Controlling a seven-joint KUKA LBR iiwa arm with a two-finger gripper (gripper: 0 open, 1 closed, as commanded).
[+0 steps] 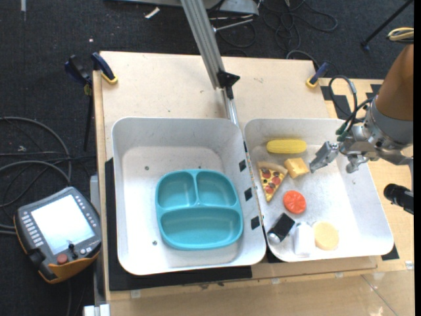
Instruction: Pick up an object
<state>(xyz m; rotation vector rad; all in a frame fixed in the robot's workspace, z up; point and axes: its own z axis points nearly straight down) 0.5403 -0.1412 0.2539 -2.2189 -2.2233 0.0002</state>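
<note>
Two white bins sit side by side on your counter (164,78). Left bin (131,176) holds a teal divided plate (197,209). Right bin (362,209) holds a corn cob (286,147), cheese wedge (297,168), pizza slice (270,181), tomato (295,202) and more. Your end effector (339,160) hovers over the right bin's far side, fingers apart, gripping nothing.

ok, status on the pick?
Gripper open over right bin, holding nothing. Nearest: yellow block, corn cob, both untouched. Pizza slice touches the block.
</note>
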